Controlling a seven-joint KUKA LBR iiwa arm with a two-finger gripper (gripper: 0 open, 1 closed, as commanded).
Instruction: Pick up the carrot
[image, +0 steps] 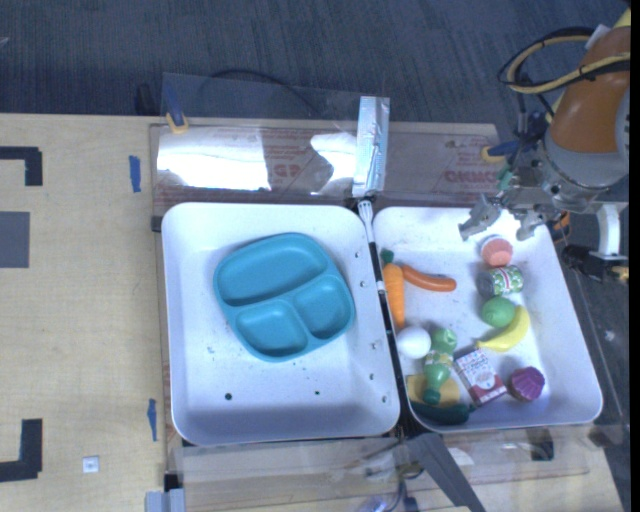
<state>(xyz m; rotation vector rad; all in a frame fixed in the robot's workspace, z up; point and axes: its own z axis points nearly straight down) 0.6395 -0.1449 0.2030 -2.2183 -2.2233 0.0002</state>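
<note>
We see metal two-finger tool (505, 215) upper right, fingers spread, holding nothing. Orange plastic carrot (395, 293) lies centre frame, against right white bin's (575, 330) left wall. Approach step; next move: travel left, descend.

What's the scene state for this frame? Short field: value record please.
target: carrot, lying lengthwise along the left wall of the right bin
beside target: hot dog, to its right
gripper: above the right bin's far edge, apart from the carrot, holding nothing
near gripper: pink-topped round toy, just below it
other right bin items: banana, green apple, white egg, small carton, purple toy
left bin: holds blue divided plate
task progress: carrot not picked up
</note>
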